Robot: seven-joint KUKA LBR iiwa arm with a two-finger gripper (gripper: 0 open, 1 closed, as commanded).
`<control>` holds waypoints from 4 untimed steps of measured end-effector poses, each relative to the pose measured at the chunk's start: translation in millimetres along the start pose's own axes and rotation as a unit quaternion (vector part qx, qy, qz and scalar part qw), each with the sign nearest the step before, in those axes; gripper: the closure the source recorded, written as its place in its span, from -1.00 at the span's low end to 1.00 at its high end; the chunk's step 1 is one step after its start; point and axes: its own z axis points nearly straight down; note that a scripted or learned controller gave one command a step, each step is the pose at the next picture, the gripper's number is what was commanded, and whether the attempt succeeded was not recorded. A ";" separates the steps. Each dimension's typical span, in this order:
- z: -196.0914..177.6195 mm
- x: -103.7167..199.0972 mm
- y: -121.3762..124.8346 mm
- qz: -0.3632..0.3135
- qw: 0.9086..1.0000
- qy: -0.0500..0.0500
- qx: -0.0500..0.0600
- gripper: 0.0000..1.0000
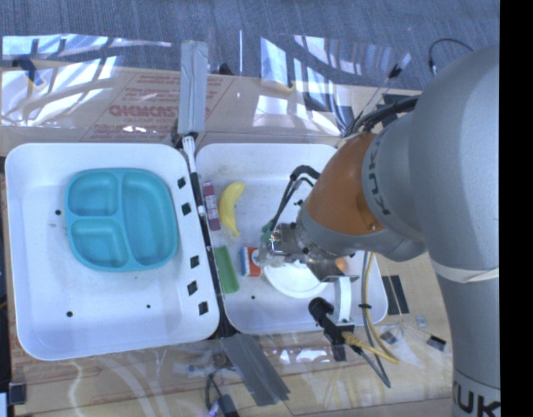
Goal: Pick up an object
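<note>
Here, the arm's gripper (pixel 270 246) hangs mid-frame over the right bin (pixel 275 159), beside a banana (pixel 230 207), seemingly seeking a pick; its grip cannot be told.

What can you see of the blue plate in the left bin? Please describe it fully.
The blue plate looks like smooth turquoise plastic, a rounded rectangle divided into three compartments: two smaller on its left, one longer on its right. It lies flat on the floor of the left bin, toward the upper middle, with nothing in it and nothing else touching it.
</note>
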 end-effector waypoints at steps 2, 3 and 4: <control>-109.5 -33.0 -14.8 0.095 0.995 0.000 0.017 -1.00; 9.0 7.3 -23.6 0.054 0.998 0.001 0.018 -1.00; 22.5 7.0 28.8 0.005 1.000 0.002 0.015 -1.00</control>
